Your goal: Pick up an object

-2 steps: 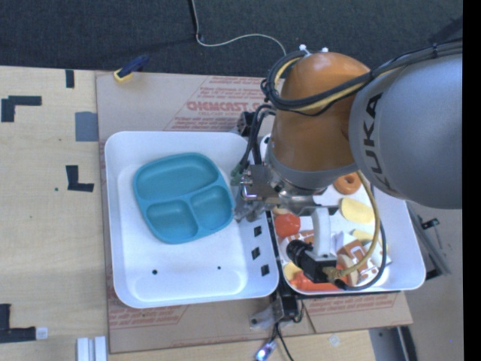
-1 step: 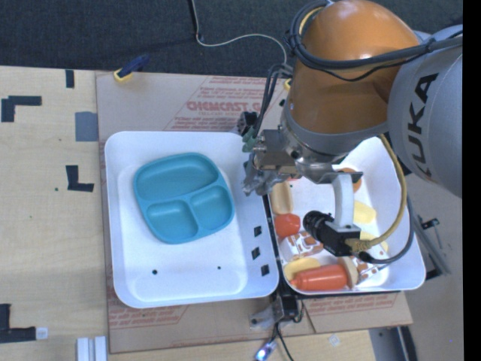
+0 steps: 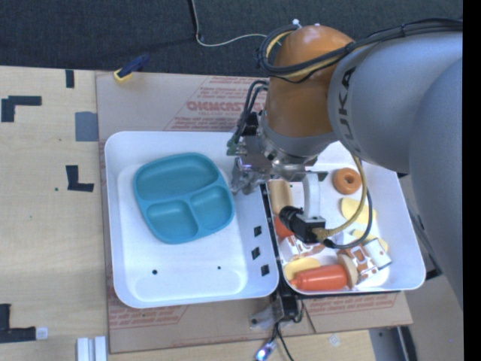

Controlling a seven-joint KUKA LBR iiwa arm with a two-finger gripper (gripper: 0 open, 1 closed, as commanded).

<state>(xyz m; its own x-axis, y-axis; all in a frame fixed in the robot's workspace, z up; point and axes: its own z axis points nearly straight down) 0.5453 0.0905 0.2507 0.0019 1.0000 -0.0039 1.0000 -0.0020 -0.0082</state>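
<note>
Hanging mid-frame by the seam of two bins (image 3: 188, 269), pincer (image 3: 244, 173) grip unreadable; one blue plate (image 3: 183, 198) left, one donut (image 3: 346, 180) right.

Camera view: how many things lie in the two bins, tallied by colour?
Teal: 1, divided plate, left bin
Orange: 2, ring and long piece, right bin
Yellow: 2, upper piece and lower piece
Red: 1, small piece
White and brown: 1, block
Total: 7 clearly seen; the arm covers part of the right bin
</note>
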